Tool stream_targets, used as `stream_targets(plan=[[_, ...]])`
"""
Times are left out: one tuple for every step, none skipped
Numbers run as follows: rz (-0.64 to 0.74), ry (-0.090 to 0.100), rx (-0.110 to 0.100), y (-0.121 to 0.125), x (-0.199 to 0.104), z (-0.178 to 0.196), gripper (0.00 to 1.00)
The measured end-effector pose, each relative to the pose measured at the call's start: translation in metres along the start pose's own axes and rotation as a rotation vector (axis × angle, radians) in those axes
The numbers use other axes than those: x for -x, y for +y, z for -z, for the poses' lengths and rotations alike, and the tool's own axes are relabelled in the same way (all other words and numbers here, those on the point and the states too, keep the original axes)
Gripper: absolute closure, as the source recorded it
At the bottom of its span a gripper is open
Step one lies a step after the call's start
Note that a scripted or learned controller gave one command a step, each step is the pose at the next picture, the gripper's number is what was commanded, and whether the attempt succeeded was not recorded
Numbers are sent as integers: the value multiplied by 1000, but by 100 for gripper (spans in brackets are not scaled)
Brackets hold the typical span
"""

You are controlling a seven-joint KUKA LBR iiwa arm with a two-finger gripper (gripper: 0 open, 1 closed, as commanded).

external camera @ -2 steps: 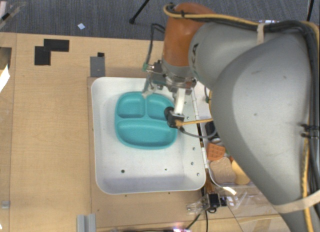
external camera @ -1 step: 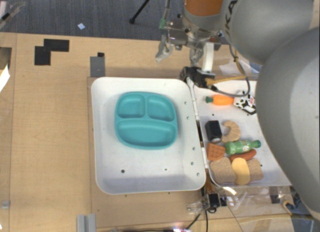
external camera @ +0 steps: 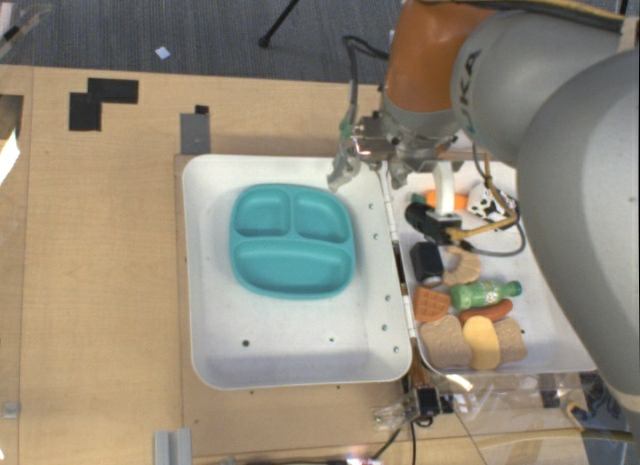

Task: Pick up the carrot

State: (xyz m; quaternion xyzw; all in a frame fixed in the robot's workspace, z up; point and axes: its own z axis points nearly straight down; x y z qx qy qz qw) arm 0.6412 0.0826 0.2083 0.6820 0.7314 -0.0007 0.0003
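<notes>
Camera view, carrot (external camera: 440, 199) partly hidden, long axis unclear

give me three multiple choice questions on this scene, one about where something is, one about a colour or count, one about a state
1. Where does the teal tray lie?
A. in the left bin
B. in the right bin
C. on the bare bench

2. How many compartments does the teal tray have?
A. two
B. three
C. five

3. How does the green bottle sit?
A. standing upright
B. lying on its side
C. balanced on the teal tray

Answers:
1. A, it rests inside the left bin, apart from the toy food heaped in the right bin.
2. B, two small sections at the top and one wide one below.
3. B, it lies along the bin floor among the other food items, cap pointing right.
</notes>
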Motion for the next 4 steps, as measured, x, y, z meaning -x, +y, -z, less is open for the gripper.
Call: stream_targets(plan=[[407,-4,11,-23,69,26,0],[354,-4,5,-59,159,-24,0],[320,2,0,-20,169,-106,0],[206,10,-32,11,184,-121,0]])
